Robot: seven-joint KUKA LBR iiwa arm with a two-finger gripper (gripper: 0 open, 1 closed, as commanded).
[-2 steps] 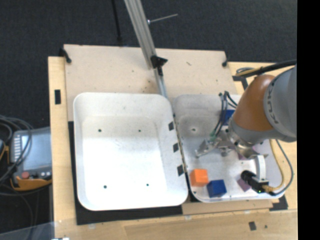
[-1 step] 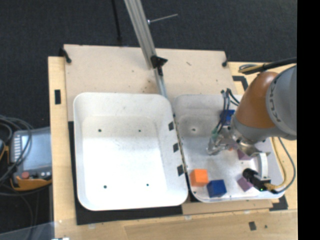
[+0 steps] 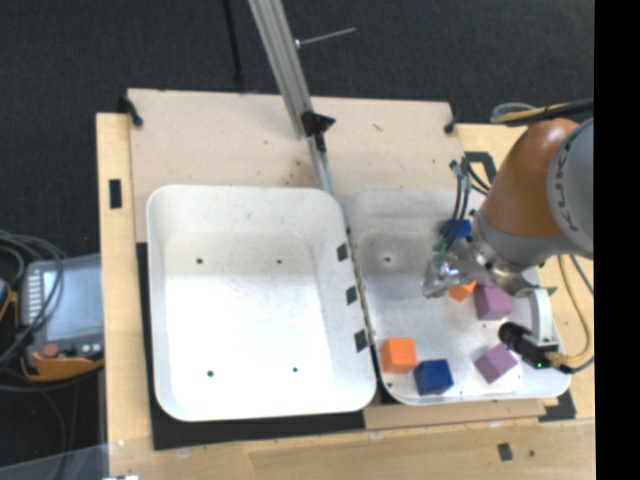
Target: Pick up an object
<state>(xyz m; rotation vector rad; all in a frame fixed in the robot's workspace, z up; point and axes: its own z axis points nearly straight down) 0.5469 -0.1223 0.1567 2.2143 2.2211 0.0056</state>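
Note:
My gripper [image 3: 441,278] hangs low over the middle of the right bin [image 3: 390,233], with the arm's orange band above it at the right. A small orange piece [image 3: 462,291] lies right beside the gripper, partly hidden by it. Touching that piece on the right is a purple block [image 3: 492,301]. Near the bin's front edge sit an orange cube [image 3: 400,353] and a blue cube [image 3: 433,376] side by side. A second purple block [image 3: 494,363] rests to their right.
The left bin [image 3: 245,298] takes up the left half of the bench. A slanted metal rail [image 3: 285,58] runs from the top down to the gap between the bins. Cables and a black fitting [image 3: 525,343] hang at the right bin's right edge.

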